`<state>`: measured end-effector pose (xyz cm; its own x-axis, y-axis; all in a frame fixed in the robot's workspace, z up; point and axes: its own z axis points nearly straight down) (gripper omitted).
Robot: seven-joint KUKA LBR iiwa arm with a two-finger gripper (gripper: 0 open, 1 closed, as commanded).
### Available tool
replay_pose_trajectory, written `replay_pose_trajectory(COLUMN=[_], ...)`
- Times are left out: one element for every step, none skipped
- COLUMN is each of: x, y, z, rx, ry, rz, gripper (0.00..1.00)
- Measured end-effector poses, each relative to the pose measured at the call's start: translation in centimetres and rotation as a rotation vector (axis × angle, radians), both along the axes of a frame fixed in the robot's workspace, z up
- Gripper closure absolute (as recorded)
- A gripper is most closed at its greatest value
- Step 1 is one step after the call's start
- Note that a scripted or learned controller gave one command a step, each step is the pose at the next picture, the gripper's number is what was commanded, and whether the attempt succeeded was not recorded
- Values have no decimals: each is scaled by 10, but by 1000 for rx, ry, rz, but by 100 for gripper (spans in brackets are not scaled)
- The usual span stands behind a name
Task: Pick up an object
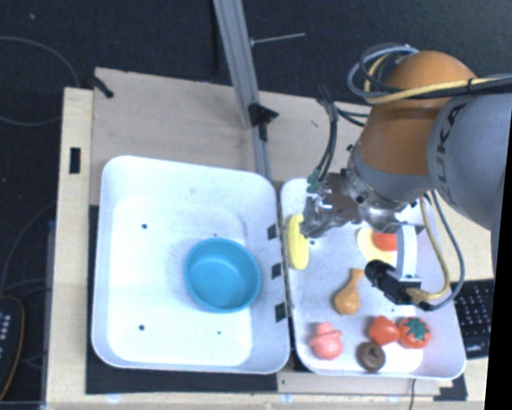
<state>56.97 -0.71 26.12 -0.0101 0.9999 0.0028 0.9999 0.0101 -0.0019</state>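
Note:
My gripper [316, 220] hangs over the upper left part of the right bin [444, 357], just above and right of a yellow banana [297, 246] that lies along the bin's left wall. The gripper's tip is close to the banana's upper end; whether they touch is unclear. Lower in this bin lie a tan pear-shaped piece [348, 294], a pink toy [325, 340], a brown ring [370, 356], a red piece [383, 330] and a red fruit with a green top [414, 332]. A yellow and orange piece [378, 241] is partly hidden under the arm.
A blue bowl [222, 275] sits in the middle of the left bin [131, 188]. A grey metal post [242, 72] slants from the top down to the gap between the bins. Cables and a black fitting [391, 283] hang from the wrist over the right bin.

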Motion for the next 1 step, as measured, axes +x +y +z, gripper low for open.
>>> replay_pose_trajectory(x=[0], y=[52], z=[3], rx=[-1], ry=[-3], rz=[-1], gripper=[100])
